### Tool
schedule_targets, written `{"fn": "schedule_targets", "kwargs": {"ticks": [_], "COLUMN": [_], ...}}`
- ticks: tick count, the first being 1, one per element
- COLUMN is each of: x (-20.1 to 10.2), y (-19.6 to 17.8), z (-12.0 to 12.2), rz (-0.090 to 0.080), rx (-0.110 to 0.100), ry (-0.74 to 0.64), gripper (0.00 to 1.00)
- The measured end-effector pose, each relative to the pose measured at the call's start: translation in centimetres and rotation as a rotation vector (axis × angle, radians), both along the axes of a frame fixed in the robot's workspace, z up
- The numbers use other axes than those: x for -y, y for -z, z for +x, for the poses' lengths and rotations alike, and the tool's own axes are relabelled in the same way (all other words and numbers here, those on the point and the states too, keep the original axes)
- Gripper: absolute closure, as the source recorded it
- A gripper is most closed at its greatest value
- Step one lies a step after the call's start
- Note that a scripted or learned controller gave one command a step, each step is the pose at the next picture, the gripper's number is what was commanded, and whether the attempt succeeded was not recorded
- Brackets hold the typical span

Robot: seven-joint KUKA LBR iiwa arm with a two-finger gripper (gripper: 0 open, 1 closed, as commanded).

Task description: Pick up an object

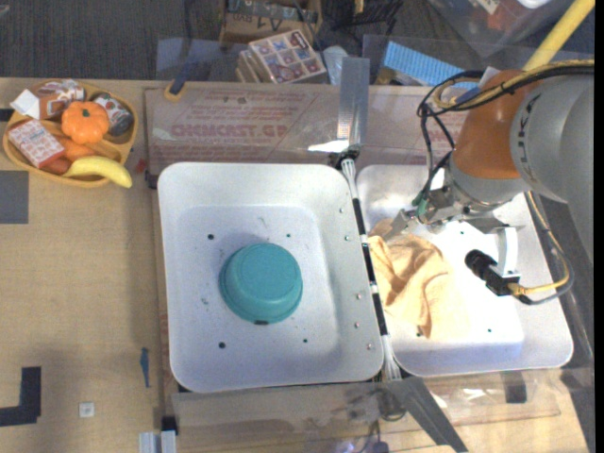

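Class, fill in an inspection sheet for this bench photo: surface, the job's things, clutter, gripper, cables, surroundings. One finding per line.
Surface: two white bins side by side on a wooden bench.
Job's things: teal bowl, upside down, in left bin; crumpled tan cloth in right bin.
Clutter: plate of toy food, back left.
Gripper: gripper low over the right bin, above the cloth.
Cables: black cable looping beside the arm.
Surroundings: boxes on floor behind.
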State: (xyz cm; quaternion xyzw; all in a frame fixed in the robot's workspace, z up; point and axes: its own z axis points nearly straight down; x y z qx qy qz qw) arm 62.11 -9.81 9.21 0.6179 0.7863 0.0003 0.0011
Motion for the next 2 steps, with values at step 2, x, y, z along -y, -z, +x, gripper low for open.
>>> {"fn": "schedule_targets", "kwargs": {"ticks": [2], "x": [1.2], "y": [0.4], "z": [-9.7], "rz": [0.000], "rx": [0.009], "ry": [-0.301], "gripper": [0.00]}}
